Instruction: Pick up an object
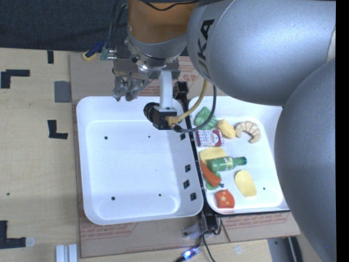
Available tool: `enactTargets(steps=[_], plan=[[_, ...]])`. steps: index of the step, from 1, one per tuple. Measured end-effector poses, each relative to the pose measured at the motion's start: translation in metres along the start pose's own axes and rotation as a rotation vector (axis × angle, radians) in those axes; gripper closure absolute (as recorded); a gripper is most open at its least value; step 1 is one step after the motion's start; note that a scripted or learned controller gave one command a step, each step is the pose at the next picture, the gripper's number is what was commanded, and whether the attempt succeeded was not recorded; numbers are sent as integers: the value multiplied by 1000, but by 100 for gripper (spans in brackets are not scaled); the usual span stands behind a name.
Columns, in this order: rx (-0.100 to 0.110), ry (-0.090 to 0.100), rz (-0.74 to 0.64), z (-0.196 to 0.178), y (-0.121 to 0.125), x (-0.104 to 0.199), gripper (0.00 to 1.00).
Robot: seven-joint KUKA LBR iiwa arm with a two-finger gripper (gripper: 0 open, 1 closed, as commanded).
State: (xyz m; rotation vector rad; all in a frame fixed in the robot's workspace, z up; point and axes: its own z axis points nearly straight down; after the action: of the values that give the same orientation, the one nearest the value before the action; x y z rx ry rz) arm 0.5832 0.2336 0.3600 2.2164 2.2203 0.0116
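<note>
Robotics lab: KUKA arm (256, 42), twin white bins (87, 146), taped bench (32, 146).

We see an evenly lit scene, bright over the two bins and dim along the dark upper left of the frame. The left bin (131, 168) is so bright its floor nearly washes out, with soft grey shading along its inner walls. The arm (262, 42) looms at upper right, soft and out of focus, with a broad pale sheen on its grey shell and a highlight on the orange band (163, 4). The toy items in the right bin (267, 124) look slightly fuzzy, and fine detail is grainy throughout.
</note>
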Motion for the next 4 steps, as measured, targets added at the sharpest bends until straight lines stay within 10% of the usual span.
enactTargets(steps=[1,2,4], plan=[[-10,2,0,-137,89,-1,100],[24,-8,1,84,82,-1,100],[-3,2,-2,-182,86,-7,100]])
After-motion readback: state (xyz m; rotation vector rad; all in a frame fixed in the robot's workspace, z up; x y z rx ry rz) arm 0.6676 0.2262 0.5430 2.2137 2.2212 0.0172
